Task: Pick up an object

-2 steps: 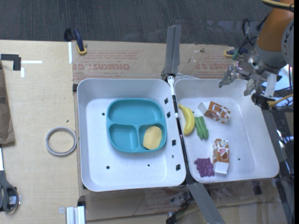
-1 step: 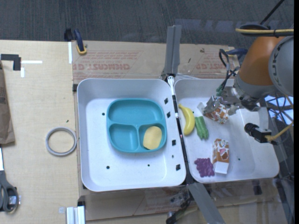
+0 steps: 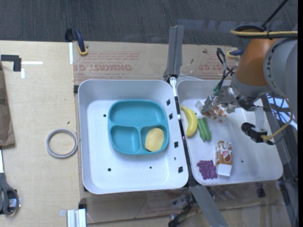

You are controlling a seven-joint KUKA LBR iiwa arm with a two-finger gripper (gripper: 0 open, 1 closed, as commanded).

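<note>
My gripper (image 3: pixel 211 106) hangs low over the back of the right bin (image 3: pixel 255 167), just right of the divider. An orange-and-white crumpled packet (image 3: pixel 220 112) lies directly under or against it; the arm's wrist hides how the two meet. A yellow banana (image 3: pixel 191 121) and a green vegetable (image 3: pixel 204 129) lie side by side just in front of the gripper. Nearer the front of that bin are a purple bunch of grapes (image 3: pixel 207 169) and a small orange-and-white carton (image 3: pixel 224 158).
The left bin (image 3: pixel 94 169) holds a teal divided plate (image 3: pixel 132 122) with a yellow round object (image 3: pixel 154 139) in its right front section. A grey ring (image 3: pixel 62 143) lies on the bench at left. Black cables (image 3: pixel 258 134) trail over the right bin's right side.
</note>
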